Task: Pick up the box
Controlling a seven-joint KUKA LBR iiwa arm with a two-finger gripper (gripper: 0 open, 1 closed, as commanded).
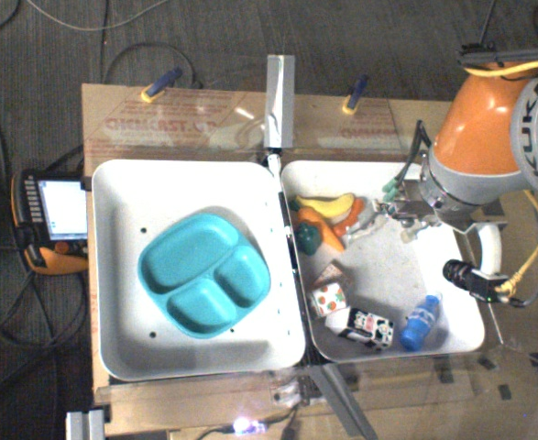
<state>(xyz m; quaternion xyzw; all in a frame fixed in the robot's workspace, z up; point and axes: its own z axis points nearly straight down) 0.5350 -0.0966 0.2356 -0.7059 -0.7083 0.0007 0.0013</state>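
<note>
A small white box with red marks point(329, 298) lies in the right bin point(452, 337), near its left wall. Just below it lies a black and white carton point(369, 326) on its side. My gripper point(393, 215) hangs over the upper middle of the right bin, under the grey wrist and the orange band point(484, 122). It is up and to the right of both boxes, apart from them, and nothing shows in its grasp.
A yellow banana point(328, 207), an orange piece point(334, 230) and a green piece point(306, 237) crowd the right bin's upper left. A blue bottle point(420, 323) lies at the lower right. The left bin point(113, 246) holds a turquoise divided tray point(204, 273).
</note>
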